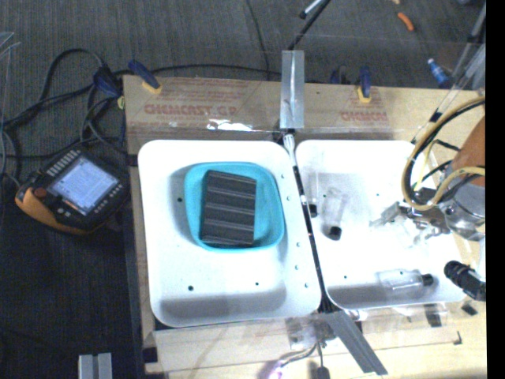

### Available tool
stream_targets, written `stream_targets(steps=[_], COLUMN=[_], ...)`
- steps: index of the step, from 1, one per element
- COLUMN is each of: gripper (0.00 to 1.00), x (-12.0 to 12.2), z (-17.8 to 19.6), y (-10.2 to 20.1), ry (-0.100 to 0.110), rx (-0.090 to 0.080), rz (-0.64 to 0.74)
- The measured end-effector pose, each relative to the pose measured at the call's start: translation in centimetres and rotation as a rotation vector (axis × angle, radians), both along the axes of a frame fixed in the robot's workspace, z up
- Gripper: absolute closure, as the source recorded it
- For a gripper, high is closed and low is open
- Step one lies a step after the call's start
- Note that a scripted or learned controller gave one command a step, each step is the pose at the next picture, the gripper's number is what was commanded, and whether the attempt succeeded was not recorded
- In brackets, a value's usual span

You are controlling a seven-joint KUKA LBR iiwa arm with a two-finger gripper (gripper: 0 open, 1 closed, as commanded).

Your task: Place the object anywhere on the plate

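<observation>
— When you look down, what is the bench [237,105] like?

— You see a pale brown top with red print along its far edge. It stands on a dark grey carpet [158,14]. Two blue clamps [142,75] grip that far edge, and a grey metal post [292,89] stands between them.

— What do you see in the two bins?

— In the left bin [166,235] you see a blue plate [271,204]. The dark ribbed block [229,208] lies flat on the plate, near its middle. In the right bin [355,164] you see two small clear bottles with black caps. One bottle [333,210] lies near the wall between the bins. The other bottle [402,279] lies by the near wall.

— Where is the gripper [406,214]?

— You find it over the right bin, on its right side, well apart from the block and the plate. It is shiny and blurred, so you cannot tell how its jaws stand. You see nothing held in it. Yellow and black cables [418,152] loop just above it, beside the arm's orange band [473,148].

— What else lies around?

— On the carpet to the left you see a hand controller [75,189] with a lit screen, and black cords [71,69] curl near it. Nothing lies over the plate but the block.
</observation>
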State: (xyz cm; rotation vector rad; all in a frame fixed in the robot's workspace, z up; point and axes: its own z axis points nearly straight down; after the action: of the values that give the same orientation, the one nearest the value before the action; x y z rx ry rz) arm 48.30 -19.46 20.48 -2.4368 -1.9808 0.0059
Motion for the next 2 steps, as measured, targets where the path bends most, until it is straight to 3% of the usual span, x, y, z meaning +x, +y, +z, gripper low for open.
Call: stream_targets(steps=[1, 2], gripper=[0.00, 0.00], x=[0.1, 0.0], z=[-9.7, -1.0], y=[6.0, 1.0], ry=[0.002, -0.001], rx=[0.002, 0.001], rz=[-0.118, 0.150])
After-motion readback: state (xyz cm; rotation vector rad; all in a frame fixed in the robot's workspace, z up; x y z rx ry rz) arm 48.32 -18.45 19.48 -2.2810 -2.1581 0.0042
